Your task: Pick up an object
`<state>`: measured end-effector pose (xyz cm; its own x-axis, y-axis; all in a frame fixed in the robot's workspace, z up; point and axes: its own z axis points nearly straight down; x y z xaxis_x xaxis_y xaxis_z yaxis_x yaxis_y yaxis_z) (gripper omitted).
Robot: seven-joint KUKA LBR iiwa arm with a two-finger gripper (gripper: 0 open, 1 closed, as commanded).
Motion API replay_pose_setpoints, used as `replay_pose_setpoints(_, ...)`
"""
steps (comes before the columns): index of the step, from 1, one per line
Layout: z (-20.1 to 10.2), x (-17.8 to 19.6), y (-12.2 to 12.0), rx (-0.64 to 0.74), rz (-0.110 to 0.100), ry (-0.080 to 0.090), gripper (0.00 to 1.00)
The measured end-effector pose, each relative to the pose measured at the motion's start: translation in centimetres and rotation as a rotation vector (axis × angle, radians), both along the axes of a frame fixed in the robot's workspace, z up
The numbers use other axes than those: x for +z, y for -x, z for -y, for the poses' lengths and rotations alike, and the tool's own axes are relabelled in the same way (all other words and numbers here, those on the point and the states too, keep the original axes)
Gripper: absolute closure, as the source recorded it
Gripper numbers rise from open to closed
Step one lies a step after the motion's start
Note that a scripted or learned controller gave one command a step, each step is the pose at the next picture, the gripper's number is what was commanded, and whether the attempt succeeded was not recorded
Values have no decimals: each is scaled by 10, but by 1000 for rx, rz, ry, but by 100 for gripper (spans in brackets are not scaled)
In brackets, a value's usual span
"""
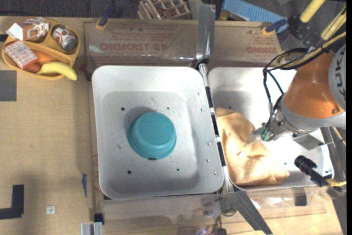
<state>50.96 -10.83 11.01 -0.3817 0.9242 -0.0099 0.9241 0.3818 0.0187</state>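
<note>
A crumpled yellow cloth (247, 151) lies in the right bin (242, 85), against its left wall and front edge. The arm reaches in from the right, and its gripper (263, 135) is down at the cloth's right edge, touching or just above the fabric. A teal bowl (153, 135) sits upside down in the middle of the left bin (110, 91), far from the gripper.
A black cable (270, 82) loops from the arm over the right bin. A yellow tray (38, 49) with a banana and food items rests on the bench at the far left. Cardboard panels stand behind both bins.
</note>
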Motion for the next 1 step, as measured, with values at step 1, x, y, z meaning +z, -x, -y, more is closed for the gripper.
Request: replay_pose_setpoints(1, -66, 74, -43, -247, -19, -3, 100)
